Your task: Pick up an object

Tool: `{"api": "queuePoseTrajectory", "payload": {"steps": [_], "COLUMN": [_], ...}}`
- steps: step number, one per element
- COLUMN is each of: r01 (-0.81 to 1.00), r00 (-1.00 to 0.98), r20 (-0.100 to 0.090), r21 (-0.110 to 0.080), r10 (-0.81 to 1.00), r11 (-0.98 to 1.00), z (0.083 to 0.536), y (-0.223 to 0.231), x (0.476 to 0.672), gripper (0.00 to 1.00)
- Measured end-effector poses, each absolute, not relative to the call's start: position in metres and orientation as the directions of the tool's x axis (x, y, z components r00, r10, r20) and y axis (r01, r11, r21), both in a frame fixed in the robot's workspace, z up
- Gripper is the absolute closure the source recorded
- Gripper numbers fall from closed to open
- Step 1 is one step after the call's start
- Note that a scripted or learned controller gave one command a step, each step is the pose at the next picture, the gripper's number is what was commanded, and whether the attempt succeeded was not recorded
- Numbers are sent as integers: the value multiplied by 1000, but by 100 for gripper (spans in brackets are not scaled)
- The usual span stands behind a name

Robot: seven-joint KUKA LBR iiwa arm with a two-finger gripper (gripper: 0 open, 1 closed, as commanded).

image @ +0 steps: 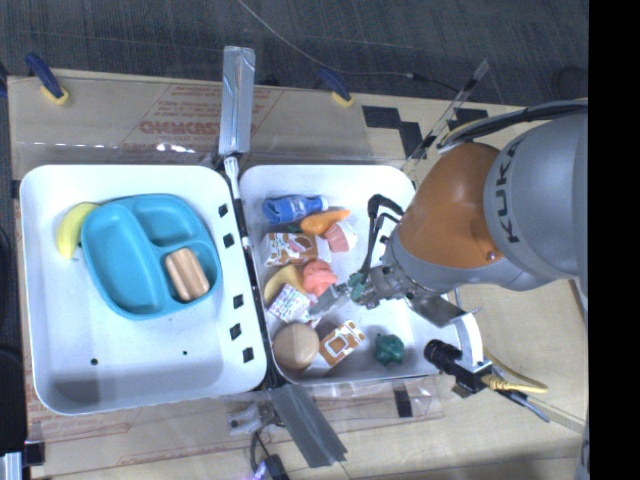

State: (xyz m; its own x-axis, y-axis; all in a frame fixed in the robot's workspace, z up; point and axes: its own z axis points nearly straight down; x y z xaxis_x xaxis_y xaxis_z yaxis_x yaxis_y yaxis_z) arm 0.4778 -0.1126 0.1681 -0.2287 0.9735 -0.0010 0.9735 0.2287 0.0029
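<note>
Gripper [335,299] hung low in right bin [395,180] over toys; grip state unclear, nothing lifted yet.

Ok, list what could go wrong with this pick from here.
1. The gripper sits low in the right bin amid tightly packed items; it may pinch two at once, such as the pink item and a small carton.
2. Closing could nudge neighbours like the brown ball aside.
3. The arm's bulk hides part of the bin from the camera.
</note>
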Motion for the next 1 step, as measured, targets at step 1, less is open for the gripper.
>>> {"api": "queuePoseTrajectory", "payload": {"steps": [1], "r01": [954], "r00": [-301], "r20": [1], "r21": [-1], "r10": [954], "r11": [301], "z": [192], "y": [-77], "x": [529], "gripper": [0]}}
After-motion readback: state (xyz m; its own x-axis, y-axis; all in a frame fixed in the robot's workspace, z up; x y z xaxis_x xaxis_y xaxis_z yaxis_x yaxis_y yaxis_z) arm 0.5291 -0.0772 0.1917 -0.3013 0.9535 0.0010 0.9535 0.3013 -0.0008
